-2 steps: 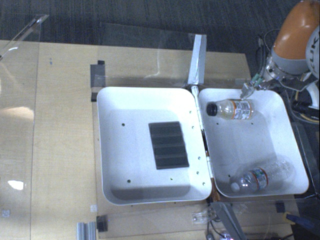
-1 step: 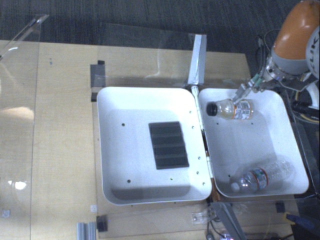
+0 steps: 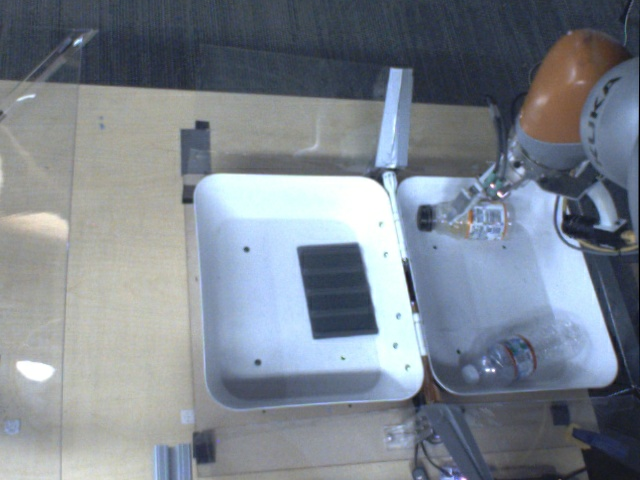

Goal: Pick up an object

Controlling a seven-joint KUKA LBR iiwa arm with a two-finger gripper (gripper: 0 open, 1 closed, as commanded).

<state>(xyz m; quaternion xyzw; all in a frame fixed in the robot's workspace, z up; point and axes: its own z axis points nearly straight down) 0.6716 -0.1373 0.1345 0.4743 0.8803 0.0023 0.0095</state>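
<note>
A small clear bottle point(image 3: 470, 222) with a black cap and a printed label lies on its side at the back of the right bin point(image 3: 560, 288). My gripper point(image 3: 495, 184) hangs just above and behind the bottle's labelled end, under the orange band of the arm. A clear plastic bottle point(image 3: 512, 358) with a blue label lies near the right bin's front wall. A black ridged rectangular block point(image 3: 338, 290) lies flat in the middle of the left bin point(image 3: 230, 268).
The arm's grey body and cables point(image 3: 595, 218) overhang the right bin's far right rim. A metal post point(image 3: 394, 118) stands behind the divide between the bins. A transparent panel point(image 3: 40, 218) covers the bench at the left.
</note>
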